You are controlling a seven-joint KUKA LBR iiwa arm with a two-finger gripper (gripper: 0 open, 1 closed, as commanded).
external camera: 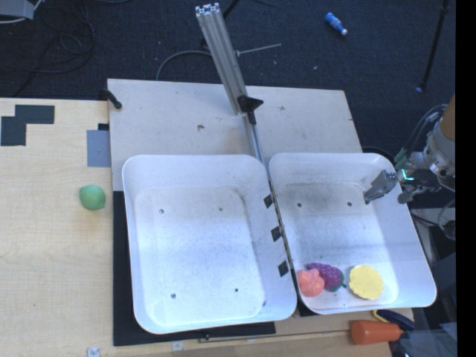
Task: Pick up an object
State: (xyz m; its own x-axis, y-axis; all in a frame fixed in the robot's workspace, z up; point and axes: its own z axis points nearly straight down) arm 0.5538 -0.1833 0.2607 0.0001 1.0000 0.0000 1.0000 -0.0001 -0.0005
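Reaching in from the right, the hand [392, 187] hangs over the upper right rim of the right bin [335, 177], its two fingers spread with nothing between them. Along that bin's near wall three objects sit in a row: a pink piece [310, 282] touching a purple grape-like cluster [327, 275], and just beside them a yellow round piece [366, 282]. A green ball [92, 197] rests on the table [44, 236], well apart from the left bin [193, 236].

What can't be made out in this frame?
- Tool: small and dark at the right bin's far right rim; its opening is unreadable.
- Arm: cut off by the right edge.
- Orange object: partly behind the bin's near rim.
- Purple item: too small to identify.
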